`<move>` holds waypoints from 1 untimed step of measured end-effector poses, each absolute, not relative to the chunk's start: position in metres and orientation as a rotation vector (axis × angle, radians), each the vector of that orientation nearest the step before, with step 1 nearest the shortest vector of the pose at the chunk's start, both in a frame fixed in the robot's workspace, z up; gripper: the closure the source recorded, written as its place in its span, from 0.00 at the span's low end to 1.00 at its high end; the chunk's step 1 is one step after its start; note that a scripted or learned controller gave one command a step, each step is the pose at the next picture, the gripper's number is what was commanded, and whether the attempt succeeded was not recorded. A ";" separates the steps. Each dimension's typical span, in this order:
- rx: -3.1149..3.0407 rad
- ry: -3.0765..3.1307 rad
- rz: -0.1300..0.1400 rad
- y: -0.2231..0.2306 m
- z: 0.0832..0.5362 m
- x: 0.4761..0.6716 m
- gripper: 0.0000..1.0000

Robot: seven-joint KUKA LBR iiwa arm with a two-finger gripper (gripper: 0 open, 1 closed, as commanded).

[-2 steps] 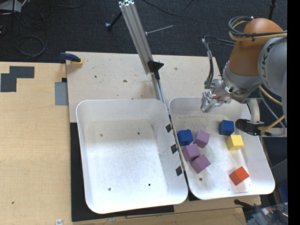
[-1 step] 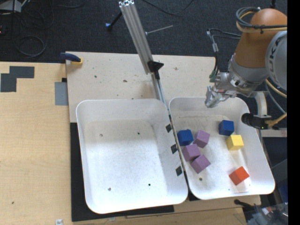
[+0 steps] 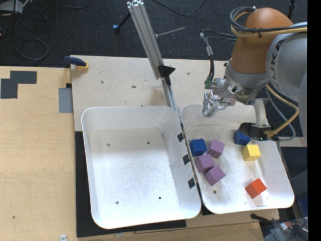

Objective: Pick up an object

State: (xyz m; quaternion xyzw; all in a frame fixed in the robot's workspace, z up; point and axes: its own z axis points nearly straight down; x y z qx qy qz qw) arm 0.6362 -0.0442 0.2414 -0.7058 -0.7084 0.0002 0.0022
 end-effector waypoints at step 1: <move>-2.213 -2.222 0.003 0.011 0.239 0.634 1.00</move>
